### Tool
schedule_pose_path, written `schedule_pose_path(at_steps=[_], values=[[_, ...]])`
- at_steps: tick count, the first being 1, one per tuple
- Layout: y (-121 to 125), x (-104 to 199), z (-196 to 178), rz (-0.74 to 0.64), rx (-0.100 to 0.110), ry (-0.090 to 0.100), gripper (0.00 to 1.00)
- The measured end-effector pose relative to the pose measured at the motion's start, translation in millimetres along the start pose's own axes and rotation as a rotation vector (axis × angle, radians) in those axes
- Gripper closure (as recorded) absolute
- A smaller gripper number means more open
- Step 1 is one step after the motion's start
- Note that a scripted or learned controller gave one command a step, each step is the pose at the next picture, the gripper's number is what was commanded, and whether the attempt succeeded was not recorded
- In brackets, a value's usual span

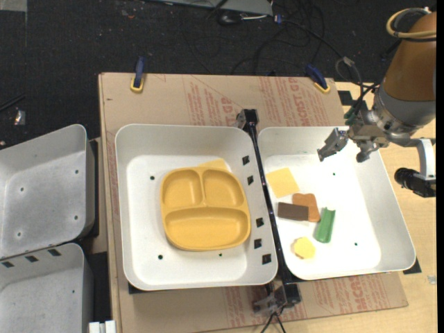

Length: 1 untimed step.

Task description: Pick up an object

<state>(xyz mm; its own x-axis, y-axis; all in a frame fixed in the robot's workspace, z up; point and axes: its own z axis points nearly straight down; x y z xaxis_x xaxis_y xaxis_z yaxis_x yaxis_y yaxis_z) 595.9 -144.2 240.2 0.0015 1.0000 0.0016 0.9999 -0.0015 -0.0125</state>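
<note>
Clutter in the right-hand shallow white bin [388,248] is the main risk: a flat pale-yellow square tile [282,182], a dark brown block [292,211] touching an orange-brown block [307,205], a green upright-looking cylinder [324,225] just beside them, and a small yellow round piece [303,248] near the bin's front. The two-finger gripper [349,146] hangs above the bin's far right corner, well apart from all of these, its fingers spread with nothing between them.

A descent onto the brown pair could catch both blocks or push one against the green piece, since they crowd together. The yellow tile looks thin and may slip under the fingertips instead of being pinched. How high the gripper sits above the bin floor is hard to judge from this slanted view.

The left white bin [132,186] holds a yellow compartmented plastic tray [205,210]. Both bins rest on a cardboard sheet [208,96] clamped to the bench, with dark floor and cables beyond, and spare white bins [41,186] stacked at the left.
</note>
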Motion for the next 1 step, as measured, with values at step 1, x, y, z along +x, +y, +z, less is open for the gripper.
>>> schedule_pose_path(at_steps=[1], values=[[2.3, 0.4, -7.2, -0.003, -0.012, -0.002, 0.00]])
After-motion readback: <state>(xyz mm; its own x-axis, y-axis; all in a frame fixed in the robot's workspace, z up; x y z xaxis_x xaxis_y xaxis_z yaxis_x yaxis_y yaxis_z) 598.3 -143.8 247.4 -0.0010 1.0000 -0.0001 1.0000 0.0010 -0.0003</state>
